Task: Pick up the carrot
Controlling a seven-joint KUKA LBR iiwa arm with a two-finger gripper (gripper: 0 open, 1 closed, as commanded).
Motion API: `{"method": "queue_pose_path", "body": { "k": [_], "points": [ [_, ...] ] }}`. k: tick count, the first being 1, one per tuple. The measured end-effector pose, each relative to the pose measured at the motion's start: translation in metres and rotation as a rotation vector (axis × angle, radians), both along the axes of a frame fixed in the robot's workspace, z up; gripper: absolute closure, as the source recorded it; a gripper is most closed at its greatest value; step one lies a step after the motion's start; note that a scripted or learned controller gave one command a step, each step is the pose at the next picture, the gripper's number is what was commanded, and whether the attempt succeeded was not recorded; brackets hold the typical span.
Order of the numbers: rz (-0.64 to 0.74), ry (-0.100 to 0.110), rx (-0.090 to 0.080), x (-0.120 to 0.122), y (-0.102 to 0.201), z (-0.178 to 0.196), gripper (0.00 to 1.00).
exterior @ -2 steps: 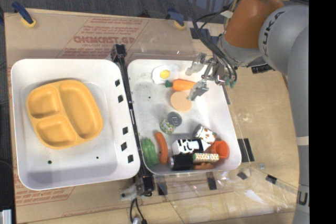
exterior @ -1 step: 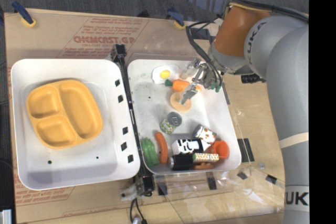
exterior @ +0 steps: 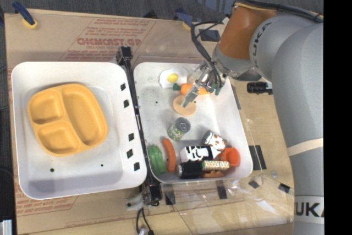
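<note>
Nearest the camera, at the front edge of the right bin (exterior: 144, 118), lies a pile of toy food: a green piece (exterior: 156, 159), a red-orange sausage shape (exterior: 170, 154), a black and white bottle (exterior: 193, 153) and a box (exterior: 215, 165) whose label is too small to read. A bit further in lies a small round tin (exterior: 179, 129). On the grey arm (exterior: 297, 91), at the bottom right, you can read the letters "UK". The left bin (exterior: 33, 184) holds a yellow plate (exterior: 67, 118) with three sections.

Further back in the right bin is a tan round disc (exterior: 183, 106). Just behind it is the carrot (exterior: 187, 88), small and orange with a green end, next to a toy fried egg (exterior: 170, 78). The gripper (exterior: 199, 87) is right at the carrot. I cannot tell how far open it is or if it has the carrot.

At the back, the brown board (exterior: 77, 36) says "CHEMCAST GP" in red letters. A blue clamp (exterior: 25, 14) sits on the far left corner.
</note>
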State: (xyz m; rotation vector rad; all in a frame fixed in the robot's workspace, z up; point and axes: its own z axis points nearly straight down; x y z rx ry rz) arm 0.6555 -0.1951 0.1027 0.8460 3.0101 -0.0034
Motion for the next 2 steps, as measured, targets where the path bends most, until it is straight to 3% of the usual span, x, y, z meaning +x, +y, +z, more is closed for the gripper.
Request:
{"method": "queue_pose_path", "body": {
  "k": [2],
  "points": [
    [-0.158,0.008,0.004,-0.001,0.033,-0.001,0.0]
  ]
}}
